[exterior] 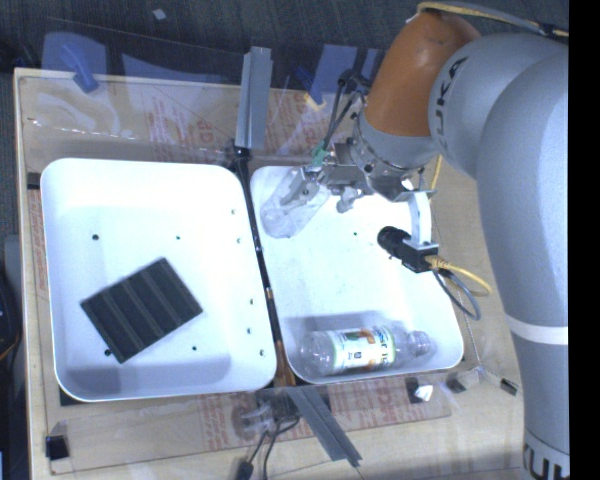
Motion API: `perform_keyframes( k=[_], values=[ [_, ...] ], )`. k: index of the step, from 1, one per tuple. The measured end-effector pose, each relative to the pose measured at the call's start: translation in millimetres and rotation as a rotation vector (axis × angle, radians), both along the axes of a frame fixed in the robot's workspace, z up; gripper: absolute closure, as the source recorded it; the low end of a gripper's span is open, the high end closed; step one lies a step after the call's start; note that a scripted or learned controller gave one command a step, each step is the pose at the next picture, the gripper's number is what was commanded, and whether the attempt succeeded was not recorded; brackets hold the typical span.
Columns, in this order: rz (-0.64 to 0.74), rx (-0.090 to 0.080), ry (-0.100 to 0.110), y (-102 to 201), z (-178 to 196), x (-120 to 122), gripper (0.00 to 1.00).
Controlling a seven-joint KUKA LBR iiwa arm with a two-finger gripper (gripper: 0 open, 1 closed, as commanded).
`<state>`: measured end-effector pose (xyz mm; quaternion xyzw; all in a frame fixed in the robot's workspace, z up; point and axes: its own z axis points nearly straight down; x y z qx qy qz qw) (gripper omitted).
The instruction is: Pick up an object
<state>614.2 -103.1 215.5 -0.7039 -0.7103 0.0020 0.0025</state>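
- At the near edge of the bench [160,423], a metal bracket [315,423] and some loose cabling sit just outside the two white bins.
- A clear plastic bottle [363,350] with a green-and-white label lies on its side along the near wall of the right bin [450,313], cap end pointing right.
- In the left bin [60,268], a dark ribbed panel [141,309] lies flat and turned at an angle, well apart from the bottle.
- A dark divider strip [261,268] runs between the two bins, which stand side by side.
- Mid-bin on the right, a small black fitting [404,248] hangs off the arm, trailing a yellow cable [462,283].
- At the far left corner of the right bin, the gripper [305,190] is low over a clear, glassy object [283,214] that rests against the bin wall; the fingers blur into the clear plastic, and I cannot tell whether they are open, closed or gripping it.
- Behind, the grey arm [515,148] with its orange band [412,73] reaches in from the right, and an upright metal post [252,98] stands at the far end of the divider.
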Motion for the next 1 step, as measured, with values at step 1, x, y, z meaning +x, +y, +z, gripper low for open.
perform_keyframes(
  k=[1],
  values=[
    [0.217,0.001,-0.002,-54.7,-6.6,-77.5,0.0]
  ],
)
